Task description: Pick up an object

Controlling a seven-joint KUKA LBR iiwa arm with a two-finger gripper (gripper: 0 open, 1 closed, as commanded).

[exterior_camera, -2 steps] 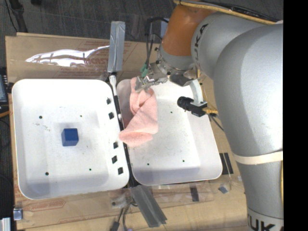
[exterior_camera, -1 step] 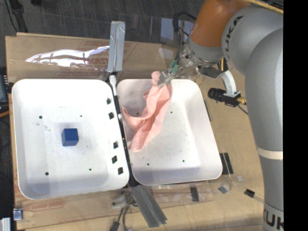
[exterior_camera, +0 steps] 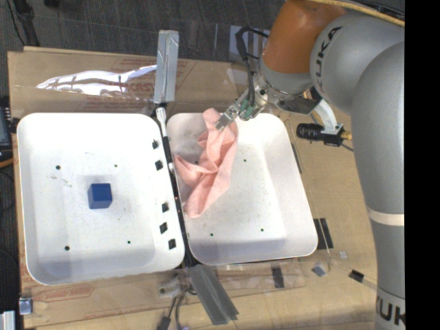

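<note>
Your gripper (exterior_camera: 230, 117), fingers clamped on the pink cloth (exterior_camera: 210, 165), holds it over the right bin (exterior_camera: 289, 184), upper centre of frame.

Pink cloth (exterior_camera: 210, 163), soft and crumpled, hanging in loose folds over the left part of the right-hand white bin (exterior_camera: 275, 205). Top corner pinched between the fingers of the gripper (exterior_camera: 230, 117), near the bin's far rim; from there the fabric drapes down and fans out leftward, lower end resting on the bin floor close to the wall shared with the left bin (exterior_camera: 41, 184). Small blue cube (exterior_camera: 100, 195) sits flat on the left bin's floor, left of centre, well apart from the cloth.
</note>
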